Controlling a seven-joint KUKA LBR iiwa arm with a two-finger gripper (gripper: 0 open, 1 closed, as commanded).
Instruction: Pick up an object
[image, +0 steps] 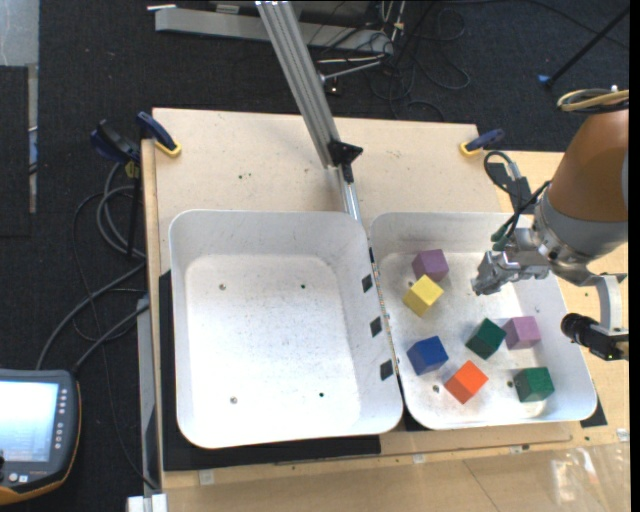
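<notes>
Nothing is lifted yet: all seven blocks lie in the right bin (575, 395), the purple block (431, 263) at nine o'clock of the tool (488, 281), whose state I cannot tell, so the whole grasp remains.

I see tan bench (260, 160) bearing two shallow white bins side by side, touching at middle: left bin (270, 325) toward near-left corner, right bin (470, 235) toward near-right corner. Yellow-tipped clamps (160, 135) grip both far corners.
</notes>
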